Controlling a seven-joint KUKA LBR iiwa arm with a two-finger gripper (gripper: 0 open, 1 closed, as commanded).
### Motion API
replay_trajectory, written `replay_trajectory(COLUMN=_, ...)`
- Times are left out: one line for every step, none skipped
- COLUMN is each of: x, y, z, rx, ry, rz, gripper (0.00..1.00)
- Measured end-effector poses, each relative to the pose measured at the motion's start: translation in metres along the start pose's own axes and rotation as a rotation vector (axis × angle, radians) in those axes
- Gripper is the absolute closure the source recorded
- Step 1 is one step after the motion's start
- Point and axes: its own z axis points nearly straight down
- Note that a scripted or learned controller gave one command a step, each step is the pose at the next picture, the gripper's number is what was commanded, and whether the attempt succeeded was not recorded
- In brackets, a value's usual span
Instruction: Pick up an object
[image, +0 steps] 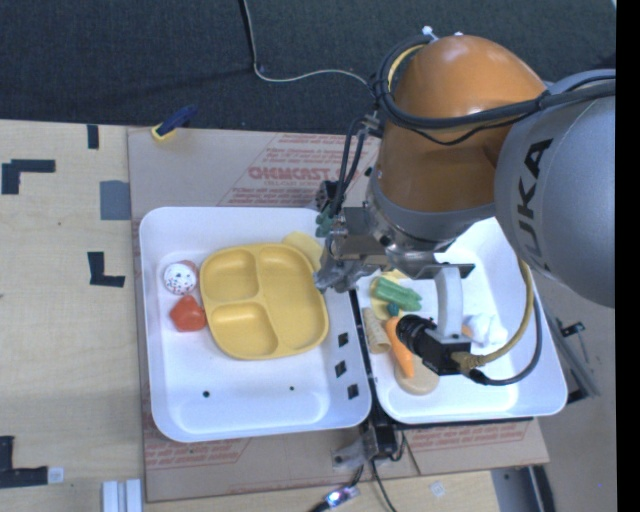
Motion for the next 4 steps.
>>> replay_trajectory(x=-0.003, y=-0.002, z=0.007, rx=0.014, ry=-0.006, rz=0.006, gripper=0.00)
replay_trajectory(x=-0.003, y=-0.001, z=-0.003, rx=0.015, ry=-0.007, rz=0.004, gripper=1.00)
replay_trajectory(x=-0.003, y=-0.002, z=-0.002, rx=0.016, ry=-0.007, rz=0.005, gripper=0.00)
replay_trajectory(x=0.039, y=0.001, z=-0.126, rx=0.000, ry=0.000, rz=0.001, gripper=0.00)
